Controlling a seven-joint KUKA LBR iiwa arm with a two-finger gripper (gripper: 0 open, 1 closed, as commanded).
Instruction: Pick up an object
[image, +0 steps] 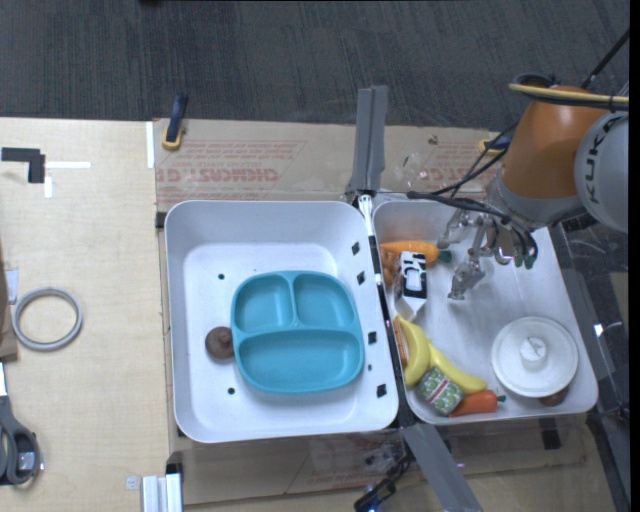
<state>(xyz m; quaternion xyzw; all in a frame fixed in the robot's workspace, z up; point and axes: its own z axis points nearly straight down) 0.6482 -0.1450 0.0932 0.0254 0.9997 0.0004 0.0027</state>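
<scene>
Reaching in from three o'clock, the grey arm with the orange band (560, 140) is hanging its two-finger metal gripper (468, 268) over the right shallow white bin (580, 330), jaws apart and clamped on nothing. In the left shallow white bin (190, 250) a teal three-compartment plastic plate (297, 332) is lying at the centre, a small brown round object (219, 343) touching its nine o'clock edge. In the right bin, a white round lidded bowl (535, 354) is sitting at five o'clock and a yellow plastic banana (425, 358) at seven.
</scene>
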